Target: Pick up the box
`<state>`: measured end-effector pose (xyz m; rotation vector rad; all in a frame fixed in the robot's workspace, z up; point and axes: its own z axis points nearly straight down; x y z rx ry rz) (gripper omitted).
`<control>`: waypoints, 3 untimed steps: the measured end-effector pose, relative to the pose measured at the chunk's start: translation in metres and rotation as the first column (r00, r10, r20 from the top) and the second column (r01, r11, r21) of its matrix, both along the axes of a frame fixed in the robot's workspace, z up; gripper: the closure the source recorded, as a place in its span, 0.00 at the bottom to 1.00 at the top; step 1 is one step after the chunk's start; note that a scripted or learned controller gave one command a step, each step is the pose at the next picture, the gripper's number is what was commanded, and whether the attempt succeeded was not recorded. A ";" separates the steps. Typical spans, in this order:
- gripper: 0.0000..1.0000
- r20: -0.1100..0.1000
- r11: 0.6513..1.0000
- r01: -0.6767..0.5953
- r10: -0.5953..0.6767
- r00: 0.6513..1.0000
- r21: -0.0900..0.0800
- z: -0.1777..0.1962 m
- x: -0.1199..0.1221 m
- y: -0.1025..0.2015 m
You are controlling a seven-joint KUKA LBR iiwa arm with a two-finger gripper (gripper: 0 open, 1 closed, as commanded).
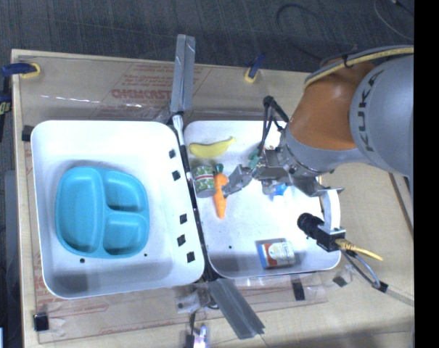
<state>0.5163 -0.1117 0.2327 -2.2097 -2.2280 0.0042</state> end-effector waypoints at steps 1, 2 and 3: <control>0.00 0.001 1.000 -0.001 0.001 1.000 -0.001 -0.050 -0.040 -0.058; 0.00 0.004 0.999 -0.033 0.033 0.999 -0.001 -0.141 -0.039 -0.099; 1.00 0.005 0.999 -0.039 0.039 0.999 -0.002 -0.131 -0.038 -0.099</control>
